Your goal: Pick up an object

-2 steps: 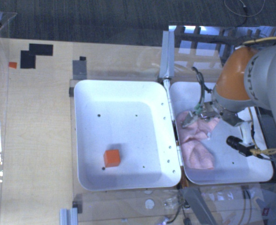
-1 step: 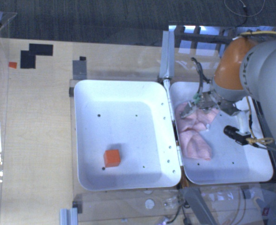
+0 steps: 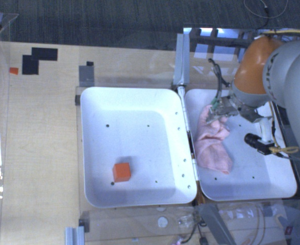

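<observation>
- over the right bin [image 3: 252, 185], the tool [image 3: 222, 107] sits low at the upper end of a pink cloth [image 3: 214, 146], which lies crumpled along that bin's left side, close to the wall shared with the left bin [image 3: 140, 106].
- whether the tool is wide, narrow or pinching fabric cannot be told; the wrist and its cables hide the tip, so no hold on the cloth can be claimed.
- an orange block [image 3: 122, 172] rests alone near the front left of the left bin, well apart from the arm.
- the cloth looks like the likely target, judging from where the tool is.
- risk: soft fabric may give under a shallow pinch, so only a thin fold is caught and it slides free on lifting.
- risk: the cloth is long, so a hold at one end would leave most of it dangling, and it could drag against the bin wall and pull loose.
- risk: coming down too far could press the tool into the bin floor beneath the fabric.
</observation>
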`<state>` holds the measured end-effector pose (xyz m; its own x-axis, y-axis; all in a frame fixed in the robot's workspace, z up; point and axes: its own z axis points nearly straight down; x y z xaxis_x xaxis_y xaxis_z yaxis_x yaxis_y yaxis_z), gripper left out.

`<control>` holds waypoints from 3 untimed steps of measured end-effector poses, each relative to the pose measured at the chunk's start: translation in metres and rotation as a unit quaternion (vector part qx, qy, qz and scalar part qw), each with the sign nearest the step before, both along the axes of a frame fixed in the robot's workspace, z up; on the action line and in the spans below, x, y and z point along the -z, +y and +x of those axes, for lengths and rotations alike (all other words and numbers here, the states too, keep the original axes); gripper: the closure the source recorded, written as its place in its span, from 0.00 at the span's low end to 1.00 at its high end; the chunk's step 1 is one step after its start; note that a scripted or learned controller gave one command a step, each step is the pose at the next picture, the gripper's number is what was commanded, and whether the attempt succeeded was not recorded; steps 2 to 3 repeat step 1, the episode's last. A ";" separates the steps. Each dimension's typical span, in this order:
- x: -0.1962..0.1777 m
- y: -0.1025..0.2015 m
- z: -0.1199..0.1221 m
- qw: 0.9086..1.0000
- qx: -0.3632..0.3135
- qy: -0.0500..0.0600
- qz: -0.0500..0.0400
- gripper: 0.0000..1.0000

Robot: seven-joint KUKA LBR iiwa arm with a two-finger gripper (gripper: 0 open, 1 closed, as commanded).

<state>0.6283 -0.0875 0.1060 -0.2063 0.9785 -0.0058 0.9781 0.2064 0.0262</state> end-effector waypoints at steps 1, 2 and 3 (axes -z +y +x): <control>-0.081 0.028 -0.017 0.998 -0.061 0.008 -0.001 1.00; -0.081 0.028 -0.017 0.998 -0.061 0.008 -0.001 1.00; -0.081 0.028 -0.017 0.998 -0.061 0.008 -0.001 1.00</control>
